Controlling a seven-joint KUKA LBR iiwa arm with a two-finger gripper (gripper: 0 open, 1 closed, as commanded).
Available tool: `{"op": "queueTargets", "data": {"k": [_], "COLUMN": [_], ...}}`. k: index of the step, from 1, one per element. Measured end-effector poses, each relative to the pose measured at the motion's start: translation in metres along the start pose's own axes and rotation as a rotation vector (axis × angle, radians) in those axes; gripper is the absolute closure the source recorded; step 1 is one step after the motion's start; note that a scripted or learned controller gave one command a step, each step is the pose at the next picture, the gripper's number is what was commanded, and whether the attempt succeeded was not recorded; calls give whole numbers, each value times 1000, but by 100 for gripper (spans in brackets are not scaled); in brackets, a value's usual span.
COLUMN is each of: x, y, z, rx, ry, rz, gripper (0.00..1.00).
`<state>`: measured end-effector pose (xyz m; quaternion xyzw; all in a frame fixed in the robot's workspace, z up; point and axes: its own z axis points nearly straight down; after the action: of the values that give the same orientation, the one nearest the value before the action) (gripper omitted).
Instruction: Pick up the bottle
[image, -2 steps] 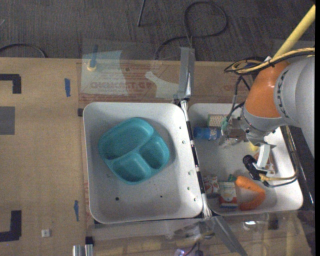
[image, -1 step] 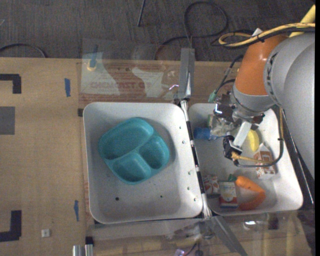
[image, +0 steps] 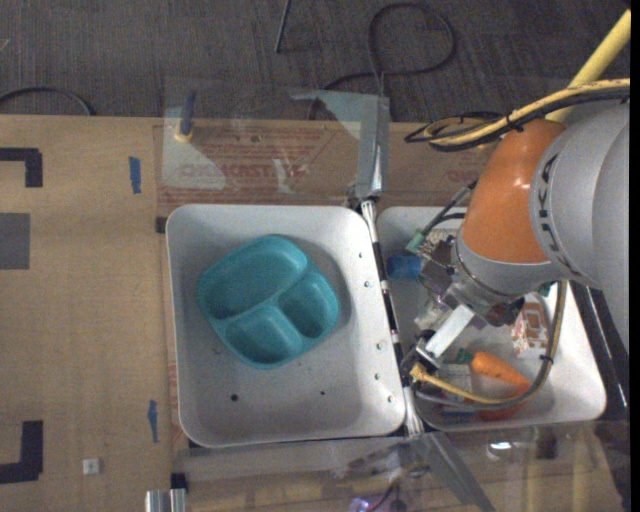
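Teal divided plate; arm over clutter

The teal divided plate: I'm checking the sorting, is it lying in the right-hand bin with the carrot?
No, the teal divided plate lies in the left bin; the carrot is in the right bin.

teal divided plate, orange carrot

Arm over right bin; teal tray in left bin.
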<state>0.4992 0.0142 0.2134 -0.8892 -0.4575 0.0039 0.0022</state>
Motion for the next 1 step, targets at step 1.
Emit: {"op": "queueTargets", "data": {"k": [1], "x": [-41], "y": [17], "z": [-45], "rx": [-4], "ry": [1], "rz": [656], "gripper": [100]}}
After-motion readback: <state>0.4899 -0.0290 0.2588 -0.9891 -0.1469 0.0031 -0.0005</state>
